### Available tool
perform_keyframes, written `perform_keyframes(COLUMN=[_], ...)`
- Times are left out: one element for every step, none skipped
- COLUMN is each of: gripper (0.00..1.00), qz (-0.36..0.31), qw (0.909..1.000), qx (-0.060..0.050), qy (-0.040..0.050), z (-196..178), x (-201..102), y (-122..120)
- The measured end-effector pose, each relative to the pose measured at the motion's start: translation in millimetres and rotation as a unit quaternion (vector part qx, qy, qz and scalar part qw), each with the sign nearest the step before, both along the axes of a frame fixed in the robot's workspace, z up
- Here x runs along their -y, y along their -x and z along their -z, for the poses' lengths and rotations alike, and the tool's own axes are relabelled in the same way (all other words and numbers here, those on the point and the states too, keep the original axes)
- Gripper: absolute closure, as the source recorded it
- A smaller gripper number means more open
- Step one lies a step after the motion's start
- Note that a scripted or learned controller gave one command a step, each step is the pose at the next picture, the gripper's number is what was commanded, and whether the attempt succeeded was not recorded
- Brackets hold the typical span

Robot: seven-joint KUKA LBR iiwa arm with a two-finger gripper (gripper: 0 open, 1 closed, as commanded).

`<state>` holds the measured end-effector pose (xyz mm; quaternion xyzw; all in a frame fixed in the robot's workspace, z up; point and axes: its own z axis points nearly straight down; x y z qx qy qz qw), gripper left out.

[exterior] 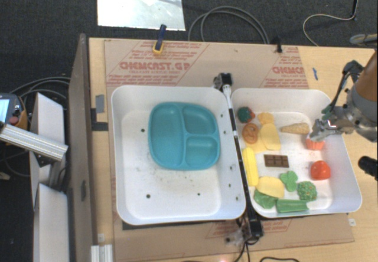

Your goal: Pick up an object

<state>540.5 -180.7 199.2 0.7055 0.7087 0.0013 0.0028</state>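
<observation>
The gripper [322, 131] hovers in the right bin [348, 193], just above a small orange piece [315, 143]; whether it is apart or together, I cannot tell. The piece looks like light, stiff plastic food, probably smooth, best taken across its narrow sides. A red tomato [319, 170] lies near, the bin's right wall also near, so little room remains.

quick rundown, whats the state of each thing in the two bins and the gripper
teal divided plate: flat in the left bin, compartments bare
gripper: low over the right bin, just above the orange piece
tomato: resting loose on the bin floor
chocolate bar: lying flat
broccoli: resting near the front wall
corn cob: lying lengthwise by the divider
ice cream cone: on its side
</observation>
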Motion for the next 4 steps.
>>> perform_keyframes(gripper=[0.00,0.00,0.00,0.00], qz=[0.001,0.002,-0.002,-0.001], qw=[1.0000,1.0000,1.0000,1.0000], qx=[-0.002,-0.004,-0.001,0.001], qy=[-0.0006,-0.0005,-0.0007,0.0003], z=[1.2,120.5,114.0,113.2], x=[-0.4,27.0,-3.8,17.0], y=[1.6,-6.4,-42.5,-87.7])
